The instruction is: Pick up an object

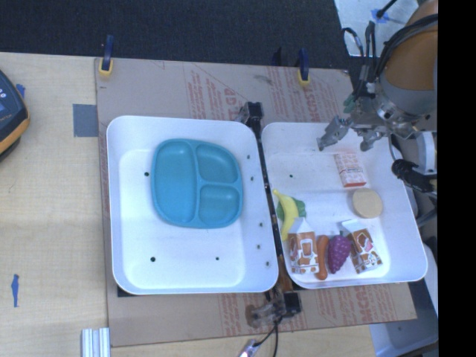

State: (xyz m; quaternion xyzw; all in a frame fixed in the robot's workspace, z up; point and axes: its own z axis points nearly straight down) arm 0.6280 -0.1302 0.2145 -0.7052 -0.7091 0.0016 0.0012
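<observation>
My gripper [348, 141] hangs over the far part of the right bin [297, 143], fingers spread open and nothing between them. Just below it lies a small white and red packet [349, 169]. A round tan cookie [367, 203] sits nearer the bin's right side. Along the bin's front lie a yellow banana with a green end [285, 210], an orange and white carton [301, 251], a carrot [321, 255], purple grapes [338, 251] and a second carton [364, 248].
The left bin [126, 199] holds a blue divided plate [197, 183]. A black clip [253, 112] sits between the bins at the far edge. A dark device [10, 114] lies at the bench's left edge. Cables hang near the arm at the right.
</observation>
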